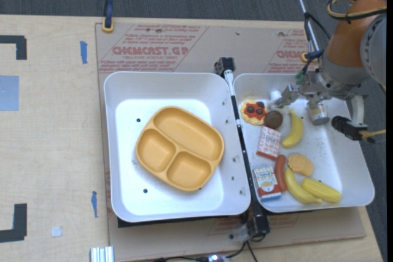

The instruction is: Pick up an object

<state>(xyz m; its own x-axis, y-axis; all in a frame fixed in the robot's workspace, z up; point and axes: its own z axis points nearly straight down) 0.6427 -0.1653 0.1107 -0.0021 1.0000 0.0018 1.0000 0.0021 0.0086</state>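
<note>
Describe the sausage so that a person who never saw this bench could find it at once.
Look in the right bin, the one crowded with toy food. Near its front, the sausage lies between a small carton and two bananas. It is the one reddish-orange, rod-shaped piece; the bananas are yellow, the carton boxy.

The pale wood surface [49, 150] carries a paper-covered board [159, 49]. On the board sit two white bins [116, 132] [356, 181], side by side, touching.
</note>
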